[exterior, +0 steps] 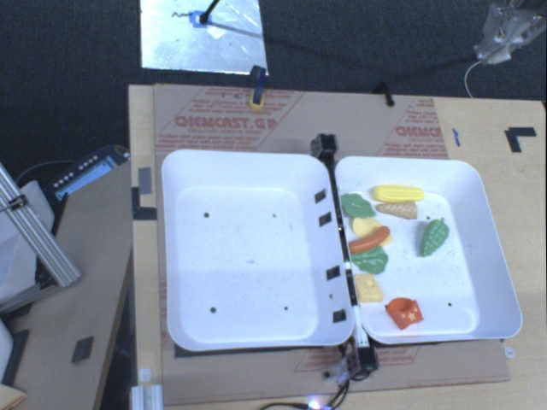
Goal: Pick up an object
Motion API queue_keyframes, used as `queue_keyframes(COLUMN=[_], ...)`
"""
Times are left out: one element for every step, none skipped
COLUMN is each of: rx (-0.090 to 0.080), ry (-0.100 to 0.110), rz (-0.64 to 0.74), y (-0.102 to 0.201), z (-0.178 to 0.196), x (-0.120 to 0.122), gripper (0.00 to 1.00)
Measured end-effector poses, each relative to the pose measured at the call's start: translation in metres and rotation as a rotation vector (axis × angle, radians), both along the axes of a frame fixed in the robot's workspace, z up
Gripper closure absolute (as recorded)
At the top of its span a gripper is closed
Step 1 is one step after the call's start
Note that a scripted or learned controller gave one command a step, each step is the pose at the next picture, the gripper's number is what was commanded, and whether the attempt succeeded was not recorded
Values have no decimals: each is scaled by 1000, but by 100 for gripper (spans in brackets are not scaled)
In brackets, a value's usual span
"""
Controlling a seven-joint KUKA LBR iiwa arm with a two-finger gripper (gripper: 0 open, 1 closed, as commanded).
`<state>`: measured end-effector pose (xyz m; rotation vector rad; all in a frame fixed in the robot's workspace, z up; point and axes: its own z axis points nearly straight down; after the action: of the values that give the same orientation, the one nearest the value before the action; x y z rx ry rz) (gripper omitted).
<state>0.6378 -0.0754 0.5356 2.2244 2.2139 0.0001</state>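
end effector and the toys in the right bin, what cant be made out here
1. End effector, camera view: blurred and cut by the top right edge, so its finger state is unreadable.
2. Yellow piece: partly covered by the red sausage, its shape unclear.
3. Lower green leaf: tucked under the sausage.
4. Red toy: too small to identify.

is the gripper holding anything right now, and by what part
Nothing is held. The gripper is up at the top right, away from the right bin, with no object on it.

dark carpet floor (68, 75), wooden bench (479, 118)
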Motion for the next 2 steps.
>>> queue_keyframes(rx=[0,-1], ry=[0,-2], rz=[-1,6], y=[-64,-86], z=[0,-2], x=[-30,33], gripper=[100,100])
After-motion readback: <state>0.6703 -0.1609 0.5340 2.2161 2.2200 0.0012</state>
